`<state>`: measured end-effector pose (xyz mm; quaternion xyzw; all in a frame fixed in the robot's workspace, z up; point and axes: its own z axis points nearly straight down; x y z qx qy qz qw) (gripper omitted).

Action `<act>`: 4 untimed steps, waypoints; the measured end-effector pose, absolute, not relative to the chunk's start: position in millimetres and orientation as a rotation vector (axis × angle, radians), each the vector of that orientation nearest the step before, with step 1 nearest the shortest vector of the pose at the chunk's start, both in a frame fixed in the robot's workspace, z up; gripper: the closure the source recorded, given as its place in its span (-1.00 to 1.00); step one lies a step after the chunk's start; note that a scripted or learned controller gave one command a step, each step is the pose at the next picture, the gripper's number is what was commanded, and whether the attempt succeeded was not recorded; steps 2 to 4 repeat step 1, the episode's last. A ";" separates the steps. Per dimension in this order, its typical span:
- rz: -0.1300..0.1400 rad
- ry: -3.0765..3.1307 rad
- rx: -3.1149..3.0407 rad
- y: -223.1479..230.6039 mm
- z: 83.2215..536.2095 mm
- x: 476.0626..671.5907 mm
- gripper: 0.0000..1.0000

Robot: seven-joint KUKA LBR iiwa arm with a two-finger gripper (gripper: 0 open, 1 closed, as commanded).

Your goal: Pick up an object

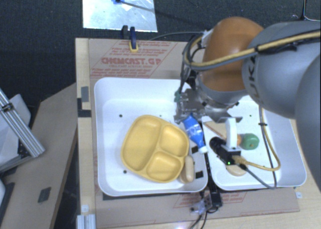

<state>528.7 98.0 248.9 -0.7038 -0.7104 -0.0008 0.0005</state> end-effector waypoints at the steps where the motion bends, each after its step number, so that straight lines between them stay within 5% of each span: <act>1: -0.002 -2.226 -2.217 95.3 249.2 529.3 -1.00; 4: -0.002 -2.226 -2.217 95.3 249.2 529.3 -1.00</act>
